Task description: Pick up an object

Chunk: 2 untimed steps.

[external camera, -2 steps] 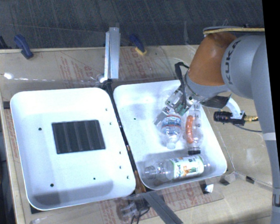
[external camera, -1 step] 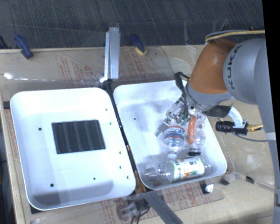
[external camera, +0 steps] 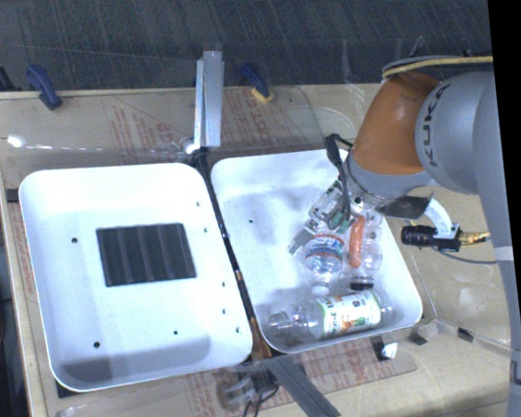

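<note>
The arm reaches in from the right, and my gripper hangs low over the right bin. Just under its tip lies a small clear water bottle with a blue label. An orange carrot-like piece lies right beside the gripper, next to a clear bottle with a dark cap. Near the bin's front wall rests a larger clear bottle with a green and white label, on its side. Nothing visibly sits between the fingers.
The left bin holds a dark ribbed rectangle on its floor. A metal divider bar stands at the back between the bins. Blue clamps grip the bench's far edge. A cable plug juts right of the wrist.
</note>
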### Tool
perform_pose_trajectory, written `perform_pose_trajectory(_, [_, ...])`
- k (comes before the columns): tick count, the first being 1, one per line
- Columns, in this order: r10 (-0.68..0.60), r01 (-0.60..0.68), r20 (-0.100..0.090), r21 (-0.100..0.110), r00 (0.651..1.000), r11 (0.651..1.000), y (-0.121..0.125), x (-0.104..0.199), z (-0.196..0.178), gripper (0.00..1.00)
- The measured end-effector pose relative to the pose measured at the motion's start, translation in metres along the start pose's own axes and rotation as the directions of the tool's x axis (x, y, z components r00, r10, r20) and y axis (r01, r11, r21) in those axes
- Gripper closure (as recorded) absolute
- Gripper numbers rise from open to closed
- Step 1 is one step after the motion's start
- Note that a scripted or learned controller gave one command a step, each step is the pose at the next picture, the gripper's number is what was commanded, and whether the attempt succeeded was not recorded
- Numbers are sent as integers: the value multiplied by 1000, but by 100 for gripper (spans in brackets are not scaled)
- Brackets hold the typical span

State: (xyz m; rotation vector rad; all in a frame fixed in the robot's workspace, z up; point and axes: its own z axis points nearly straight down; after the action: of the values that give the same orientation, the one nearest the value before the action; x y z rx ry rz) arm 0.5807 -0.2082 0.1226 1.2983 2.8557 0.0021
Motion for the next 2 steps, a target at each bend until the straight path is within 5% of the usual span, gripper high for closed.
perform_pose_trajectory(2, [0, 0, 0, 0, 1000, 1000, 0, 0, 0, 0])
